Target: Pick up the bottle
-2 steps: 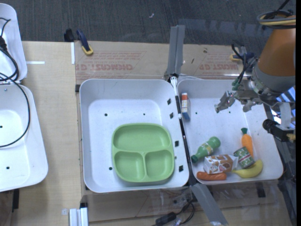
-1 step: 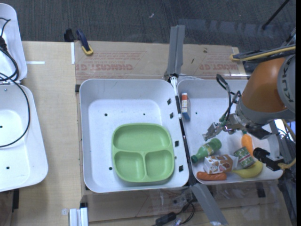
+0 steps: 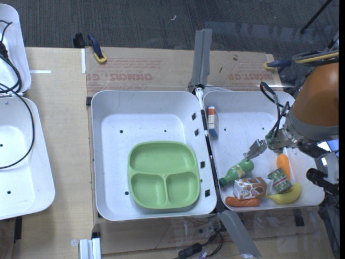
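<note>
Here, two white bins on the table.
Left bin (image 3: 108,144) holds a smooth green divided plate (image 3: 163,174); right bin (image 3: 237,104) holds the green bottle (image 3: 236,173); fingers' (image 3: 257,148) state unclear.

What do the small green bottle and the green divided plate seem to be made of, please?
The small green bottle looks like glossy moulded plastic: a bright highlight runs along its smooth body. The green divided plate looks like matte plastic, uniformly coloured with soft, rounded compartment ridges. Neither can be confirmed by sight.

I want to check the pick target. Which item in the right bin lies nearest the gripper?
The green bottle, lying on its side just below the gripper. The carrot, the banana and the small carton lie farther off.
</note>
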Controlling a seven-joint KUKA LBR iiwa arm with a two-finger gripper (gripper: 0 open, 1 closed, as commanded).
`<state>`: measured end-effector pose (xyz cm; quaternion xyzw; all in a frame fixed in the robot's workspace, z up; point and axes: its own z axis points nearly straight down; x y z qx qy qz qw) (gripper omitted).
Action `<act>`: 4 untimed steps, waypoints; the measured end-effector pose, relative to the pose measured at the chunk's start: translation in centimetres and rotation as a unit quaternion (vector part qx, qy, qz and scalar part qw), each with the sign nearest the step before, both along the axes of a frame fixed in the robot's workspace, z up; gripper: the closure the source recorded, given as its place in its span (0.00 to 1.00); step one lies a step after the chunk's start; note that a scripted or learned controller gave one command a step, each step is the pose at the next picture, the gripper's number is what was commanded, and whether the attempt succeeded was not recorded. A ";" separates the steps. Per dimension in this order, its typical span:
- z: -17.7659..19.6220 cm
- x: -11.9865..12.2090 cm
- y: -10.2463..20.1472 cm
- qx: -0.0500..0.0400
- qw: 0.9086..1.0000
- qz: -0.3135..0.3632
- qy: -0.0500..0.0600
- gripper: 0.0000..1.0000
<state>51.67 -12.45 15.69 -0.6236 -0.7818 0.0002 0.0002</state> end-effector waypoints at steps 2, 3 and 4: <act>-6.5 -3.9 1.9 0.000 0.979 0.205 0.000 0.00; -5.6 -3.7 1.8 -0.001 0.979 0.203 -0.003 1.00; 3.4 -1.3 7.2 0.000 1.000 0.027 0.000 1.00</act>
